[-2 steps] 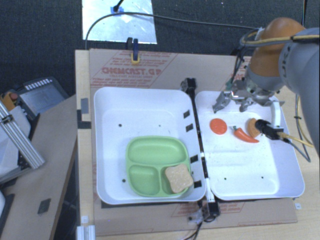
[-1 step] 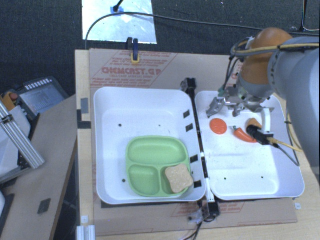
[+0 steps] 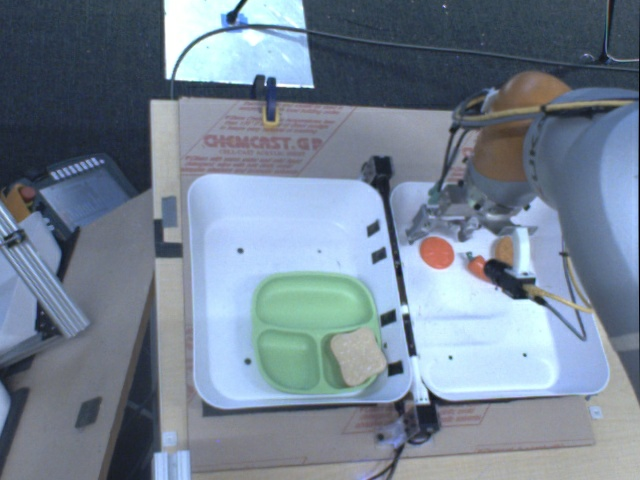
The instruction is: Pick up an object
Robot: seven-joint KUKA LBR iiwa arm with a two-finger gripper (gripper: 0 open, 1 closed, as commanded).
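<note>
Right bin (image 3: pixel 520 363) | claw (image 3: pixel 440 230) just above round orange disc (image 3: pixel 436 253)

The grey arm (image 3: pixel 585 153) reaches in from the right, orange band uppermost, wrist bent downward. The gripper (image 3: pixel 440 224) hangs low, pointing left.

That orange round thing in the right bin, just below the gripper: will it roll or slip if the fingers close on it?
The orange round thing looks smooth and rounded, so it may slip from a pinch. It appears flattish, so it probably slides rather than rolls if nudged. It lies apart from the right bin's walls, so a push would likely shift it.
</note>
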